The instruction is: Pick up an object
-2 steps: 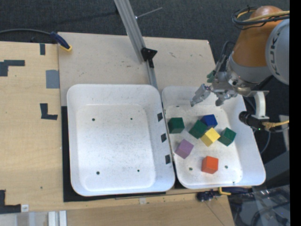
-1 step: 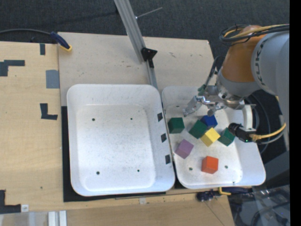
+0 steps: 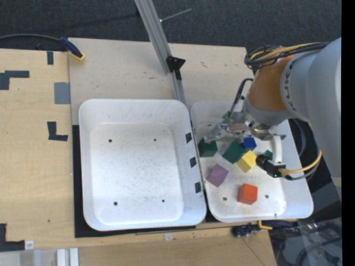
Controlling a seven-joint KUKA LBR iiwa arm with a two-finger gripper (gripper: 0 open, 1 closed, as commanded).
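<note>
Reaching in over the right bin point(image 3: 299, 204), your arm point(image 3: 288, 87) has its gripper point(image 3: 236, 127) low among the blocks, and you are at the approach-and-grasp step with nothing lifted clear. You cannot tell how far the fingers are spread, nor whether anything sits between them; the wrist and its cabling cover that spot.

Look at what lies around the fingers. A dark green block point(image 3: 208, 148) sits just below and to the camera's left of them. A second green block point(image 3: 233, 151) lies just beneath them, touching or nearly touching a yellow block point(image 3: 247, 160) on its far side. A blue block point(image 3: 249, 143) is tucked close under the wrist, partly hidden. A purple block point(image 3: 217, 174) rests further down, apart from the cluster, and an orange block point(image 3: 247, 193) lies furthest from the fingers, standing alone.

The left bin point(image 3: 136, 165) holds nothing you need.

Your next move, as I judge it, calls for closing on one of the green blocks nearest the fingers, then raising straight up. Watch the crowding: neighbouring blocks may jam or get pushed aside.
</note>
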